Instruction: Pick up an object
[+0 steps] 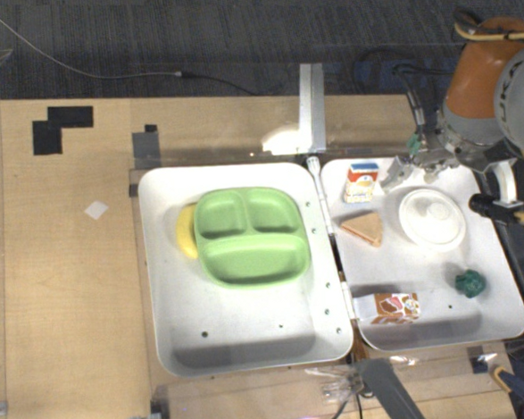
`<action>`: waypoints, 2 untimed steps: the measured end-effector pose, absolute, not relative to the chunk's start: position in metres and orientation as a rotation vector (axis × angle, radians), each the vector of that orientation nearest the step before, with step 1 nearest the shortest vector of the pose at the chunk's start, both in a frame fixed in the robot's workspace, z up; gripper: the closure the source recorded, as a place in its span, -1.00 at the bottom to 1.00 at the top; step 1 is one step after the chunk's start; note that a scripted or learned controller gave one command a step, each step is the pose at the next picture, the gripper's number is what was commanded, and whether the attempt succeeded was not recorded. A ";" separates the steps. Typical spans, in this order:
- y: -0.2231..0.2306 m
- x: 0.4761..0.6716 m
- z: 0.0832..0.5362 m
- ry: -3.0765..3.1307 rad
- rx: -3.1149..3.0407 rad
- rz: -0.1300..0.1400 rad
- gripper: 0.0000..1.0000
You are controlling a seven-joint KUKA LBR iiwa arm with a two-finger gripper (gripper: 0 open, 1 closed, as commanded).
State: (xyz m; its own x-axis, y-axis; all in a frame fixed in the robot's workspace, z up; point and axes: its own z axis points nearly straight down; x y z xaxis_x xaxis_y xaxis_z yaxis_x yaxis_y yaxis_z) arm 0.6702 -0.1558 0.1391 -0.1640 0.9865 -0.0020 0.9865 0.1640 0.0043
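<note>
On the wooden worktop (62, 290) sit two white bins. The left bin (244, 340) holds a green divided tray (249, 235) with a yellow item (185, 232) tucked under its left edge. The right bin (501, 304) holds a small carton (361, 182) at the back, a tan wedge (364, 230), a white round lid (432, 215), a dark green lump (469, 283) and a flat brown packet (396, 307) at the front. The hand (417, 161) hangs over the bin's back rim, just beyond the lid, holding nothing; whether it is spread or pressed together cannot be told.
</note>
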 end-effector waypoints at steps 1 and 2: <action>-0.085 0.671 0.134 2.701 1.593 0.005 -1.00; -0.095 0.669 0.094 2.704 1.609 -0.003 -1.00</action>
